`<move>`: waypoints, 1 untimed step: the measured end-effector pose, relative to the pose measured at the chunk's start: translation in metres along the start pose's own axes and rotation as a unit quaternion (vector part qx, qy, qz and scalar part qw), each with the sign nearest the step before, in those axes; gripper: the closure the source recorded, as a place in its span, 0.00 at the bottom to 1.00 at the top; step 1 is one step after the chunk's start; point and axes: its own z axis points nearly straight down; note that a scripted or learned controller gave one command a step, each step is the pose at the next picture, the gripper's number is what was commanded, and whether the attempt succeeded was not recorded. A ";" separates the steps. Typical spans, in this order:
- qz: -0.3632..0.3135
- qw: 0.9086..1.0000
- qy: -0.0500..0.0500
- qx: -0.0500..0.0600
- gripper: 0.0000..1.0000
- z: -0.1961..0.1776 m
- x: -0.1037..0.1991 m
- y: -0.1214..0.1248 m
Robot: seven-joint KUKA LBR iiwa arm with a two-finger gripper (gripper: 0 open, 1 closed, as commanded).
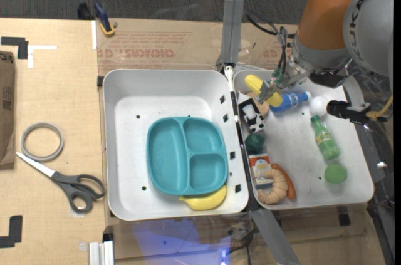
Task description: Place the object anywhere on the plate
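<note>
A teal divided plate (187, 155) lies in the left bin (125, 94). My gripper (274, 89) reaches down into the back of the right bin (357, 195). It is just beside a yellow corn-like toy (253, 83) on its left and a blue bottle (289, 99) on its right. The arm's wrist hides how it meets them, and I see nothing clearly held.
The right bin also holds a white ball (318, 106), a green bottle (324, 139), a green ball (335, 173), a shrimp toy (274, 187), a small carton (259, 165) and a dark green piece (255, 143). A yellow banana (205, 200) lies at the plate's front edge. Scissors (69, 182) and a tape roll (42, 140) rest on the bench to the left.
</note>
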 end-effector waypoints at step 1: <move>-0.020 1.000 0.001 0.000 1.00 0.005 0.076 -0.037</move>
